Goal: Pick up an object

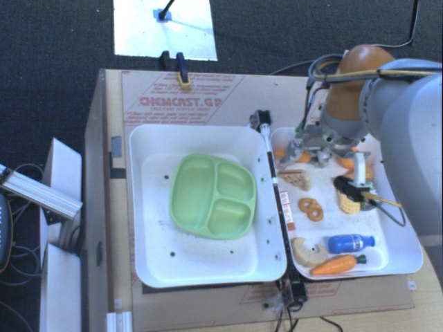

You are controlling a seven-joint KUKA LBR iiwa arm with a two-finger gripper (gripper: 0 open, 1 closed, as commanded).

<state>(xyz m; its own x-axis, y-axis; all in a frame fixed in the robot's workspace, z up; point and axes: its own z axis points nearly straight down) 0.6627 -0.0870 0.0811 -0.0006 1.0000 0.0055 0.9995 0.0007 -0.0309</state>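
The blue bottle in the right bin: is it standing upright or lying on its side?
Lying on its side. The blue bottle stretches flat along the floor of the right bin, its white cap pointing right, just above the carrot.

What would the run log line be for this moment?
arm: over right bin's far end | gripper: low by orange piece, grasp unclear | tray: left bin | bottle, carrot: near end

We are seeing the grey arm (pixel 405 126) reaching in from the right, its orange band (pixel 356 81) bending downward at the wrist, the gripper (pixel 309 151) pointing down and leftward, hanging low.
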